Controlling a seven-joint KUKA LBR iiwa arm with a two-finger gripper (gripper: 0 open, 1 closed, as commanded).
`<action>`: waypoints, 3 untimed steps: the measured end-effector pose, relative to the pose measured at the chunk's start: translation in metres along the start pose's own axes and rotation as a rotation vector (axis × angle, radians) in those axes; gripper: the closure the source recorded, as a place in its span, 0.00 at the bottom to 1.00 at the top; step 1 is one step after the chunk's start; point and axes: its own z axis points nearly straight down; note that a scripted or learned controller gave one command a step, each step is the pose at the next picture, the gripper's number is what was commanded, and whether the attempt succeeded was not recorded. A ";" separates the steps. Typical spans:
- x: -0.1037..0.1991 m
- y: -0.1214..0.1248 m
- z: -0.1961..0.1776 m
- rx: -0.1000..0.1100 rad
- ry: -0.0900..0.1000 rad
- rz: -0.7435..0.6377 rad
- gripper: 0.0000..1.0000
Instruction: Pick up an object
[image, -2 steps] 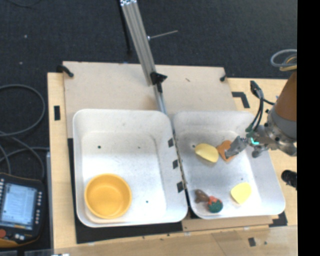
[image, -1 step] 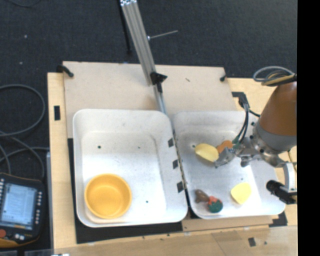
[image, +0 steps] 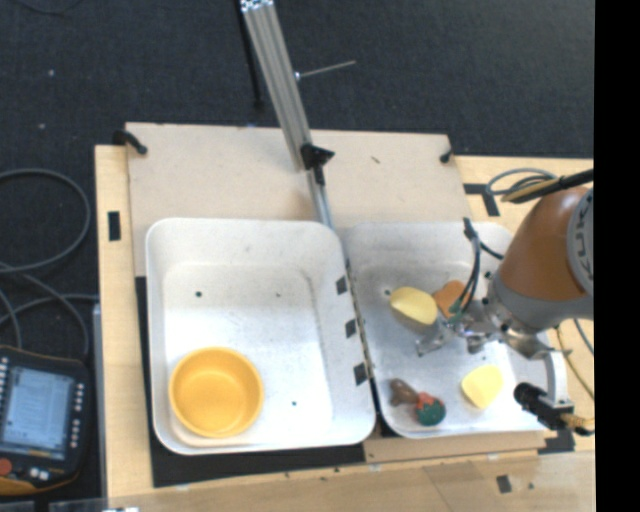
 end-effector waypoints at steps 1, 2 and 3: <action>-0.001 0.000 0.028 -0.005 -0.001 0.000 0.00; -0.002 0.002 0.016 -0.010 -0.001 0.004 1.00; 0.004 -0.003 -0.040 -0.012 -0.001 -0.004 1.00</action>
